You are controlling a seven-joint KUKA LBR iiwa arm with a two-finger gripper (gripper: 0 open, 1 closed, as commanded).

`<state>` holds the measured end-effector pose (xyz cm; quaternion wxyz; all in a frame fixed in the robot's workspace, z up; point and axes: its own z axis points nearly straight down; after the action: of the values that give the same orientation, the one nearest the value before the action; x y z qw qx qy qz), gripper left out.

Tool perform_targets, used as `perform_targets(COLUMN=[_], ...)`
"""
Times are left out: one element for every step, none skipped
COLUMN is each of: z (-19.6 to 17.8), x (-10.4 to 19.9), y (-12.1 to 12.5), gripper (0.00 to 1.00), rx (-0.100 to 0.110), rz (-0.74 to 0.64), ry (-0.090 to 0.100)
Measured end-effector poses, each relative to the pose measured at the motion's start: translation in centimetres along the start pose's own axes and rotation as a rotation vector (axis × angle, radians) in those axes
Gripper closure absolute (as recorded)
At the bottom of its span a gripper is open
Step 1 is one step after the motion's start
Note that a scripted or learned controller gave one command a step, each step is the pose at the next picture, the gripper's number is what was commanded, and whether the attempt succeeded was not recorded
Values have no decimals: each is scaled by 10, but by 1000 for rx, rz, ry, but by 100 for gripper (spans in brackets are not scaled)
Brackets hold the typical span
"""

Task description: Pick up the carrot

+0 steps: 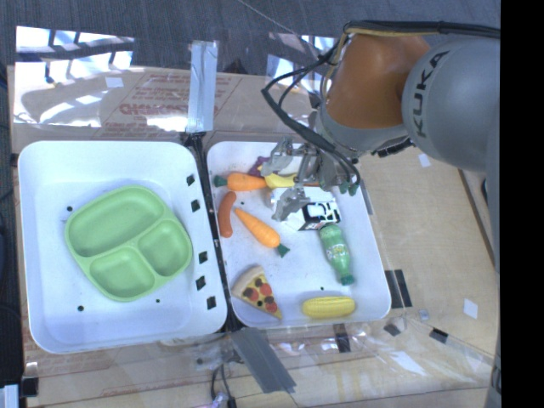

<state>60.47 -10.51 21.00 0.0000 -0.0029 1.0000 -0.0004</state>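
The arm (425, 83) reaches in from the right; its hand (293, 185), fingers spread and gripping nothing, hangs over the right bin (374, 270) just right of a carrot (246, 182), near a yellow banana (280, 180) and green bottle (336, 252).

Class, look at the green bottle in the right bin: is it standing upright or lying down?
Lying down. The green bottle rests lengthwise on the floor of the right bin, cap toward the near rim.

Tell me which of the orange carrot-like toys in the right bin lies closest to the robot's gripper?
The orange carrot with a green tip at the bin's top, beside the gripper. The other carrot lies lower, mid-bin; the plain orange sausage-shaped piece sits by the left wall.
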Motion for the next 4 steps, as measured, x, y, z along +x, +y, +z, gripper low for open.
perform_targets(z=[119,118,108,108], x=[9,66,65,65], y=[-14,12,13,14], gripper=[0,0,100,0], rx=[-1,-1,-1,-1], rz=[-140,12,5,5], ry=[0,1,-2,-1])
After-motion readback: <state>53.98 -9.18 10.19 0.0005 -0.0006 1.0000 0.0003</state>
